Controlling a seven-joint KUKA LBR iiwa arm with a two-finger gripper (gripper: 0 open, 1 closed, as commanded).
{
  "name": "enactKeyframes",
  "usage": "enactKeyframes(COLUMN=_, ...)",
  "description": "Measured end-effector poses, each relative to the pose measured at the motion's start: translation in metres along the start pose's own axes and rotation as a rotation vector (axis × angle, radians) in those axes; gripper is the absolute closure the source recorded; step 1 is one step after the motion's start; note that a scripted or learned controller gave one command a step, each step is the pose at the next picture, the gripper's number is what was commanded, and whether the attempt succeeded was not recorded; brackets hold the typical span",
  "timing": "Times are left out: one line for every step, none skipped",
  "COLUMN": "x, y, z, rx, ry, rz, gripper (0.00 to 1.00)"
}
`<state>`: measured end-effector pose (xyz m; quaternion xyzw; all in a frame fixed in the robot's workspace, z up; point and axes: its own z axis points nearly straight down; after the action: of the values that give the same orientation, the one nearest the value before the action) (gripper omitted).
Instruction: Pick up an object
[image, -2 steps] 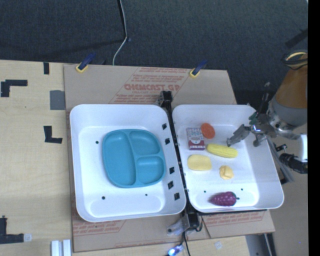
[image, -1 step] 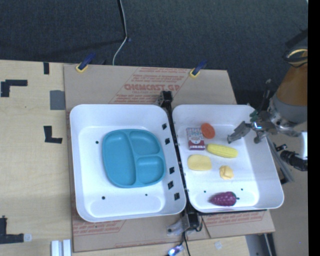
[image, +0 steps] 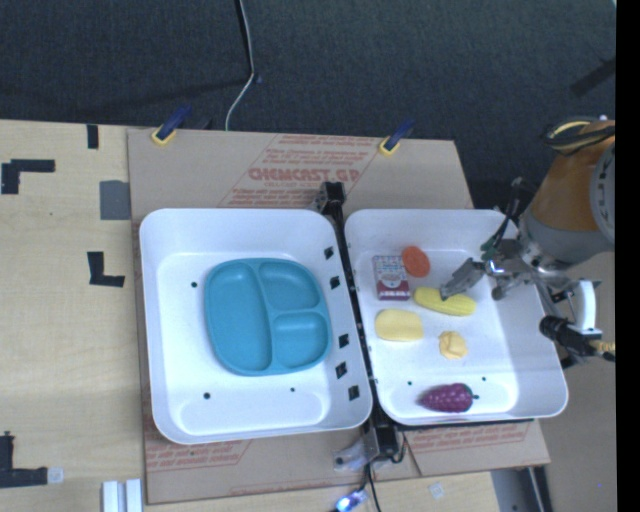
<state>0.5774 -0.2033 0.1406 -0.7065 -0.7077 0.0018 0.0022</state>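
a dark carpeted floor lies behind a pale wooden bench, where a cardboard sheet (image: 300, 170) printed with red lettering carries two shallow white bins side by side. the right bin (image: 530, 390) holds the loose objects. nearest the gripper (image: 463, 279) is a yellow banana-shaped toy (image: 447, 302), lying roughly across the bin's middle with its rounded end just beside the dark fingertips. left of it stands a small red and white carton (image: 390, 277), with an orange round piece (image: 416, 262) touching its upper right corner. below the banana sit a yellow lemon-like lump (image: 399, 325) and a smaller yellow-orange chunk (image: 453, 345), apart from each other. a purple grape bunch (image: 446, 398) rests near the bin's front wall. the left bin (image: 170, 250) carries a teal divided plate (image: 268, 315) with three compartments.

the print on the carton is too small to read, and the fingers blur into one dark wedge, so whether they are spread or closed cannot be told; nothing is visibly between them. the arm (image: 575, 195) enters from the right, partly cut by the edge, wrist angled down and leftward over the right bin.
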Motion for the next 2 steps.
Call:
enactKeyframes(x=0.001, y=0.0, z=0.053, rx=-0.003, ry=-0.002, rz=0.0, gripper=0.0)
enactKeyframes(x=0.001, y=0.0, z=0.04, rx=-0.004, ry=-0.001, rz=-0.001, gripper=1.0)
